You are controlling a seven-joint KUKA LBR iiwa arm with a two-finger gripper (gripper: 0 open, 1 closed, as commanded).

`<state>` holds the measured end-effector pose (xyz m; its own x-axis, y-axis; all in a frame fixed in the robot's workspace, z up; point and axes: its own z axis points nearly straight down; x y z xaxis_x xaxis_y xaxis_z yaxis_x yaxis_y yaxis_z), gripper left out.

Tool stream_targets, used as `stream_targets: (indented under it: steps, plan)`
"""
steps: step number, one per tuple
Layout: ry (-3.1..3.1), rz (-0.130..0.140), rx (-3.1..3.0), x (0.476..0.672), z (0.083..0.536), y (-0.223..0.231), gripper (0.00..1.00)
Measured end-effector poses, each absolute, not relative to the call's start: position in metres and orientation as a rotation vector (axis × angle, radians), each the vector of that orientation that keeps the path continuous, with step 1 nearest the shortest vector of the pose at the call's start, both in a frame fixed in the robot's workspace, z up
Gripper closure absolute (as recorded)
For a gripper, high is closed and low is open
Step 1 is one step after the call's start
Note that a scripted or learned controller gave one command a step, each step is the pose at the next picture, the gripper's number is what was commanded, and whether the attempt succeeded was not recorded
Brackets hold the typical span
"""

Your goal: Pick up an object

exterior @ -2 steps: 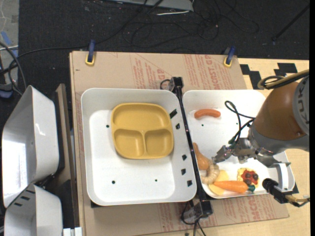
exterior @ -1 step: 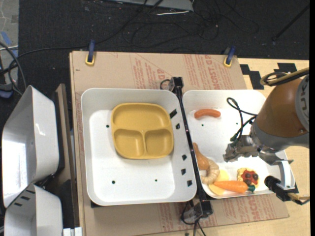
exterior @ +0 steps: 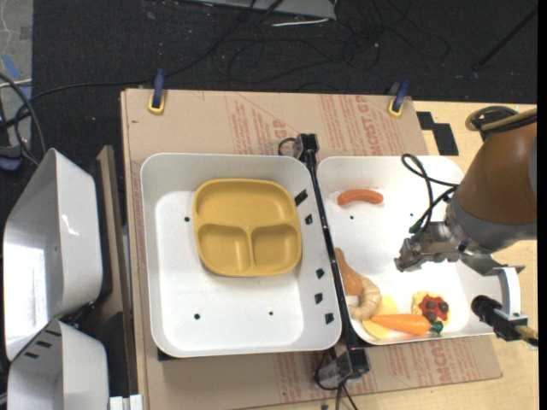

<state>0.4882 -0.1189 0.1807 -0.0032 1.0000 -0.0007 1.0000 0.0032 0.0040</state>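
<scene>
The right bin (exterior: 389,173) holds toy food. An orange sausage (exterior: 360,197) lies near its far side. Along the near left lie a tan croissant-like piece (exterior: 360,287), a yellow slice (exterior: 389,306) and an orange carrot (exterior: 402,323). A small yellow piece with red and green toppings (exterior: 430,307) sits at the near right. My gripper (exterior: 416,259) hangs over the middle right of this bin, above and right of the croissant, with nothing visibly between its fingers. The grey arm with its orange band (exterior: 504,173) comes in from the right.
The left bin (exterior: 162,254) carries a yellow three-compartment plate (exterior: 248,226). A black divider bar (exterior: 323,229) runs between the bins. Both stand on a brown board (exterior: 256,114) held by yellow clamps. White tubs (exterior: 51,246) stand off the bench at the left.
</scene>
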Motion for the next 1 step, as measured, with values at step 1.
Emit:
stream_targets:
  steps: [1]
  plan:
    - [2.220,0.005,2.213,0.4927,0.2409,-0.1265,1.00]
